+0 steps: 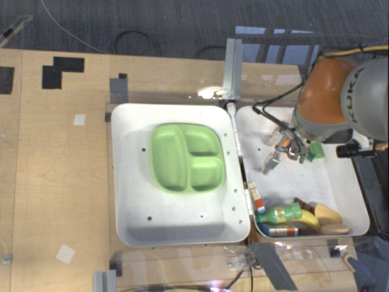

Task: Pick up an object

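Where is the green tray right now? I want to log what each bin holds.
The green tray lies in the middle of the left bin, well apart from the pile of items at the near edge of the right bin.

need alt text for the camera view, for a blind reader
A grey arm's tool hangs over the right white bin, whose near edge holds a pile of small objects. The left white bin holds a green plastic divided tray.

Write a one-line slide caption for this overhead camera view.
Robot arm poised with its gripper over the right bin; a green divided plate sits in the left bin.
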`<state>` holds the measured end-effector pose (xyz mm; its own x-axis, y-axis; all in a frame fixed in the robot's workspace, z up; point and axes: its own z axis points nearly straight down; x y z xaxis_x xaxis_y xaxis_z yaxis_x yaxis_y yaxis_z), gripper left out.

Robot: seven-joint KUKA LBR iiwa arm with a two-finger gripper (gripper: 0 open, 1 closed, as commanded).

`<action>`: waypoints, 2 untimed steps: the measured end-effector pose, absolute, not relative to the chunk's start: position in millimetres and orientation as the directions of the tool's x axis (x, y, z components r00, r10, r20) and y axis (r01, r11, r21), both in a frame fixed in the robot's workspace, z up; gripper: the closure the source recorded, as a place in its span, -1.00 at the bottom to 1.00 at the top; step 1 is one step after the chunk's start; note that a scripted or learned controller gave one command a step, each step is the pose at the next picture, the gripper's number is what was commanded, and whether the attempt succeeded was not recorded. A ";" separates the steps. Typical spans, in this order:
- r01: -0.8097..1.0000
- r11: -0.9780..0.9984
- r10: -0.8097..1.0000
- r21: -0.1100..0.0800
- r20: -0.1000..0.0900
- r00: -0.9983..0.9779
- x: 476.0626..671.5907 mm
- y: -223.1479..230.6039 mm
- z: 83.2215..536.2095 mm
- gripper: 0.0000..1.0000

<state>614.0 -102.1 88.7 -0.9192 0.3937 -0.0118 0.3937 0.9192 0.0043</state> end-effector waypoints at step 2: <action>0.444 0.896 0.444 0.006 -0.011 -0.896 606.0 -86.4 89.0 -1.00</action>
<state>606.0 -86.4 89.0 -0.8961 0.4438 -0.0114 0.4437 0.8961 0.0057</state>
